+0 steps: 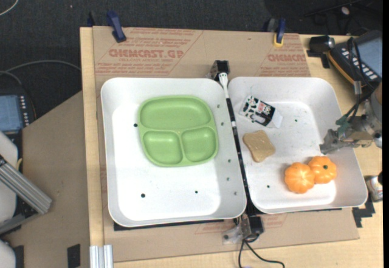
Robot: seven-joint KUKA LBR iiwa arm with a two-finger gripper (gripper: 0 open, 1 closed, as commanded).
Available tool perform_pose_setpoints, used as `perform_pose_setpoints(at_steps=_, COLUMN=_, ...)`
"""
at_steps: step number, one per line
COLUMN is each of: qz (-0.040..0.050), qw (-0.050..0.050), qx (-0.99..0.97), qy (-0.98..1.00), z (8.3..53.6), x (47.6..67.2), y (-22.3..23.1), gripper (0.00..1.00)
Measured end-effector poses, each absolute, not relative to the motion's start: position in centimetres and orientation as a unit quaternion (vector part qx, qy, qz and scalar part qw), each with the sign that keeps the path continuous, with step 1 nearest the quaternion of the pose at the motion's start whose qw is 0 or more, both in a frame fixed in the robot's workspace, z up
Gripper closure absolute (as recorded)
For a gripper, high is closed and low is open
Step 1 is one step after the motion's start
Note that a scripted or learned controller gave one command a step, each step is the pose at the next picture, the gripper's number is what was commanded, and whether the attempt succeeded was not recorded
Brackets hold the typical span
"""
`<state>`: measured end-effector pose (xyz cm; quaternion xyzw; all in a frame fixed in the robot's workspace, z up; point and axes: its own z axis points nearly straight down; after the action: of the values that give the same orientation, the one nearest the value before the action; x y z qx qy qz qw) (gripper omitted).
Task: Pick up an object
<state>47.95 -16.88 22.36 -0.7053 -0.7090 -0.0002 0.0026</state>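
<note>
Two orange pumpkins (310, 174) in right bin (292, 90), jaws (333, 139) just beside, grip state unclear

My gripper (333, 141) sits low at the right side, reaching in from the right edge. Wrist hardware trails off to the right behind it, partly cut off by the frame. Fingertips point left. Too small and blurred to read more of my pose. Nothing visible between them.

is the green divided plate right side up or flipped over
Right side up. The green divided plate lies flat in the left bin, its three compartments open to the camera, with nothing in them.
</note>
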Motion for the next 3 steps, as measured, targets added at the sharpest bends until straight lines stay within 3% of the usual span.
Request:
perform_pose_setpoints(at_steps=1, qz=-0.0004, qw=0.003, qx=-0.704, qy=-0.710, z=20.8, x=47.9, y=-8.7, gripper=1.00)
perform_pose_setpoints(at_steps=3, qz=-0.0015, qw=0.000, qx=-0.704, qy=-0.710, z=21.9, x=48.0, y=2.7, gripper=1.00)
